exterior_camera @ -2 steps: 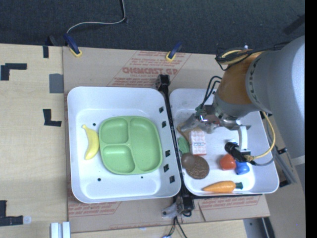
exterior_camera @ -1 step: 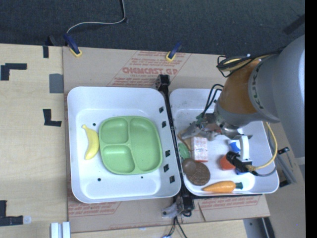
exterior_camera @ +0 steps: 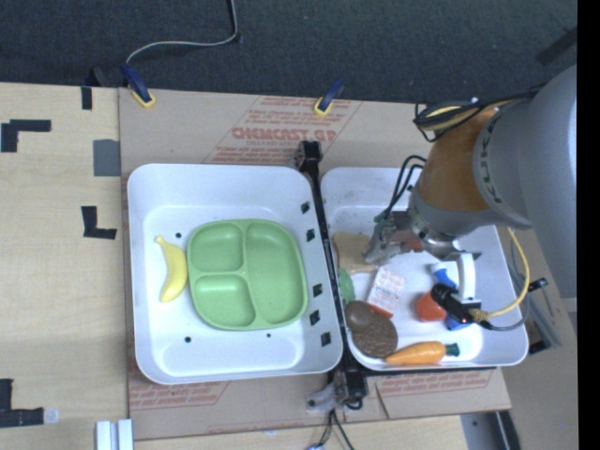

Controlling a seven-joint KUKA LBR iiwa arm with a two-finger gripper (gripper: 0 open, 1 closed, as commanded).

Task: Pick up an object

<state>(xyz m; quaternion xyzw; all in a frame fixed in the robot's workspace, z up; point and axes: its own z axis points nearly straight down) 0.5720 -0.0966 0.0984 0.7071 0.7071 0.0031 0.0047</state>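
Gripper (exterior_camera: 386,244) low in right bin (exterior_camera: 502,345), above small packet (exterior_camera: 385,289); finger state impossible to tell. Carrot (exterior_camera: 415,352) along front wall.

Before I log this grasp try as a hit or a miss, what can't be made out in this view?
- Fingers: blurred, under the arm; open or shut unclear.
- Right bin: its far part hidden by the arm.
- Tan object beside the fingers: too blurred to identify.
- Small packet: print too small to read.

Left bin (exterior_camera: 150,195) has a plate (exterior_camera: 248,274) with a banana (exterior_camera: 172,268) on its left; right bin (exterior_camera: 502,345) holds a carrot (exterior_camera: 416,352) up front.
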